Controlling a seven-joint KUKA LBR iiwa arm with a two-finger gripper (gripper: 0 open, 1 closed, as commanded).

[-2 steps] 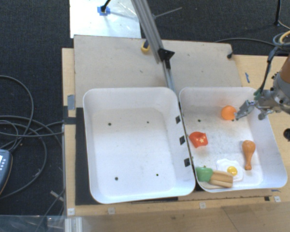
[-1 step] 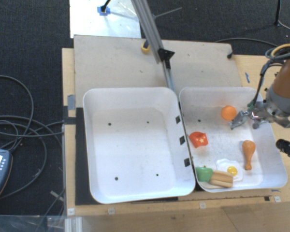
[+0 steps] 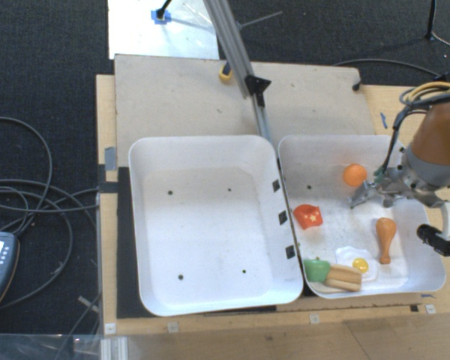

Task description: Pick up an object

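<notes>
Nearest the camera, a bread roll [image 3: 343,277] lies in the right bin [image 3: 435,280] beside a fried egg [image 3: 359,264], while the tool [image 3: 362,196], grip state unreadable, hovers just below an orange [image 3: 354,175].

We've got one fixed camera up high, angled down over both white bins [image 3: 210,152], bench [image 3: 300,88] and some floor included.

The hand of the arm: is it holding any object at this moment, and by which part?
Nothing is held. The hand hangs over the right bin, just below the orange ball, and no object sits between its fingers. The chicken drumstick lies apart.
</notes>
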